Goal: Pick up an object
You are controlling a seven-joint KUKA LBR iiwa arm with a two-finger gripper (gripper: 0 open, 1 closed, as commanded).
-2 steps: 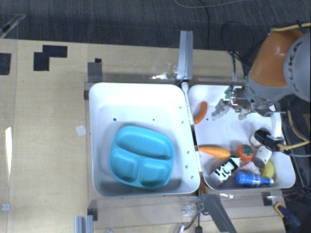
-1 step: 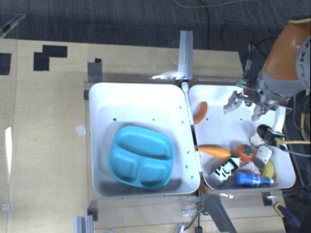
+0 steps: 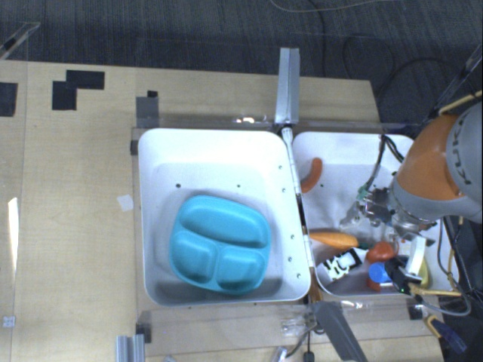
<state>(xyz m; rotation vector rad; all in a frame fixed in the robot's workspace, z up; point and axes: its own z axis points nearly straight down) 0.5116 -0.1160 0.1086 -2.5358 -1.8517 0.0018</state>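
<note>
Two white bins, blue tray left, fingers unclear above carrot, sausage nearby

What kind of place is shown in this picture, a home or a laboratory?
Most likely a robotics laboratory: a grey and orange robot arm reaches over two white bins fixed to a wooden bench, with loose cables on the dark carpet.

A blue divided tray lies in the left white bin, on a wooden bench.
</note>
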